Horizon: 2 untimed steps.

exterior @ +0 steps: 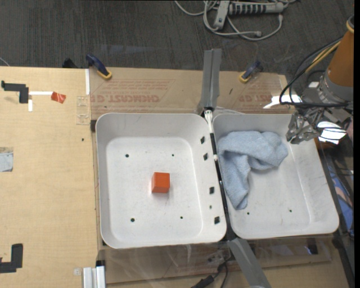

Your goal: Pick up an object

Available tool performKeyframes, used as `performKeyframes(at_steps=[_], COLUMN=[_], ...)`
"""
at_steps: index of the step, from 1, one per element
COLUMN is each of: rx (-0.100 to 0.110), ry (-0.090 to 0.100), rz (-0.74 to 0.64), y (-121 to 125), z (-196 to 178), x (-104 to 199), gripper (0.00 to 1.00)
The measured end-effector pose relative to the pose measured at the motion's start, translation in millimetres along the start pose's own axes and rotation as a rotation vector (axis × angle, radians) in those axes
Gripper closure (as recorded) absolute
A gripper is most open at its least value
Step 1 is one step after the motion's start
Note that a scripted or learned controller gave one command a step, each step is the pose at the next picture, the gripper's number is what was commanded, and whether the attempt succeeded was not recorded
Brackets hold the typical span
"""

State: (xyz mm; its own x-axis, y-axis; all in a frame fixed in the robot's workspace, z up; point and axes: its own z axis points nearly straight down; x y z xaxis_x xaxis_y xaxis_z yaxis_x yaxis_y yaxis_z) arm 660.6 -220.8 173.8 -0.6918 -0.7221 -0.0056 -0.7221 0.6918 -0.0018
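An end effector (304, 128) is seen poised at the upper right of the frame, above the right bin's (315, 219) far corner, just beside a crumpled blue towel (250, 157). A grasp would best be aimed at the towel's raised fold. Whether anything is gripped cannot be told; an orange block (161, 183) lies in the left bin (112, 225).

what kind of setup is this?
Likely a robotics lab pick-test bench: two white bins clamped to cardboard, an orange cube in the left, a blue towel in the right, the gripper at the right bin's edge, loose cables on the floor.
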Motion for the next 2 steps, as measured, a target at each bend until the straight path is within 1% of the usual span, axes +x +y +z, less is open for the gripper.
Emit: performKeyframes(at_steps=[1, 2], rx=[0.0, -0.002], ry=[-0.001, -0.001], rz=[-0.225, -0.475], y=[-0.2, -0.1], z=[-46.4, -58.8], x=[-0.1, -0.2], gripper=[1.0, 1.0])
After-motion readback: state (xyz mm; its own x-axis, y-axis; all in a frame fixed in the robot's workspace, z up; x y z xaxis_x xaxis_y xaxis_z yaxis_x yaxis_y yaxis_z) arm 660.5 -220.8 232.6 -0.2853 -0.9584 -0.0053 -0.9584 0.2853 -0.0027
